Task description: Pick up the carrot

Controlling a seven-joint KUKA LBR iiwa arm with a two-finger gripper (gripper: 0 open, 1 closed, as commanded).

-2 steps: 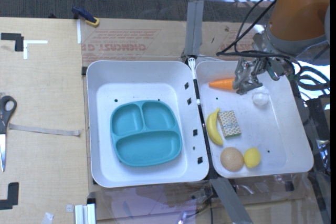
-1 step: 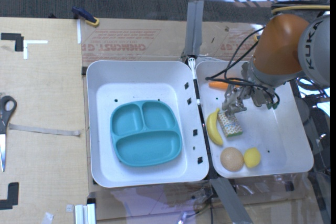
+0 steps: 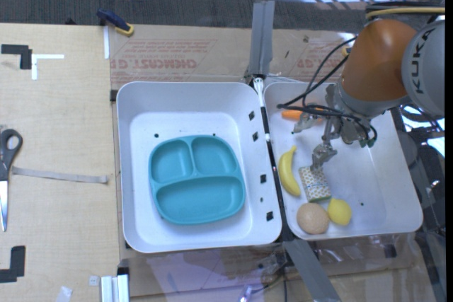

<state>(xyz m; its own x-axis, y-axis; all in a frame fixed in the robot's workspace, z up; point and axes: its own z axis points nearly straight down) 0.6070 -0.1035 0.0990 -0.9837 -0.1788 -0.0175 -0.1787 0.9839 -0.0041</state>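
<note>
The gripper (image 3: pixel 324 154) hangs over the middle of the right bin (image 3: pixel 396 187), just above a patterned sponge (image 3: pixel 315 183), and whether it is open or closed cannot be told from this angle. The carrot (image 3: pixel 292 114) lies at about eleven o'clock from it, near the bin's far-left corner and apart from it, partly crossed by cables. A banana (image 3: pixel 287 171) sits at about eight o'clock from the gripper, an egg (image 3: pixel 312 218) and a lemon (image 3: pixel 339 211) at six, while the left bin (image 3: pixel 134 152) holds a teal divided plate (image 3: pixel 197 179).
</note>
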